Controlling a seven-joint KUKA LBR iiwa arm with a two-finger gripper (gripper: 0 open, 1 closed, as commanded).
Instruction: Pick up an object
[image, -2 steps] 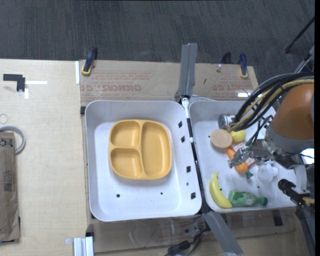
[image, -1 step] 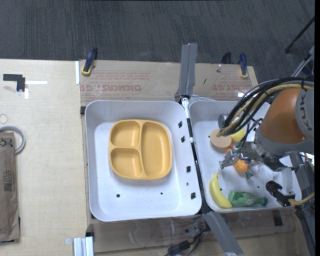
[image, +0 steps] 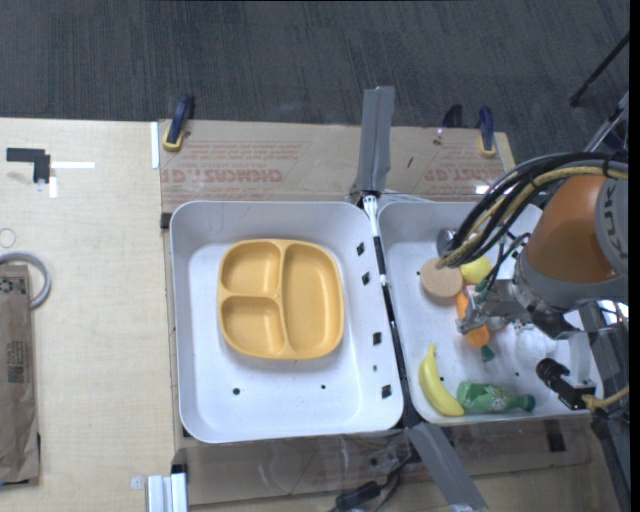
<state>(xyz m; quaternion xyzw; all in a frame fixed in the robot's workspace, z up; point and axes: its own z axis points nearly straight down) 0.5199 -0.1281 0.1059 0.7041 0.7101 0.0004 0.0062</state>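
Two shallow white bins are seen side by side on the surface. The left bin holds a yellow divided plate with three compartments, lying flat near the bin's middle. The right bin holds several small things, and the arm is reached over it from the right, its orange band above the wrist being plainly visible.

The hand is lowered into the middle of the right bin, among the things there. Whether it is open or closed cannot be told, as it is seen from above and is partly hidden by the wrist and cables.

An orange object is seen just at the hand, touching or nearly touching it; whether it is gripped cannot be told. A round tan disc lies just to the left of the hand, with a small yellow thing beside it, under the cables. A banana lies nearer the bin's front left, apart from the hand, and a green bottle lies on its side at the front edge, just beside the banana's lower end.
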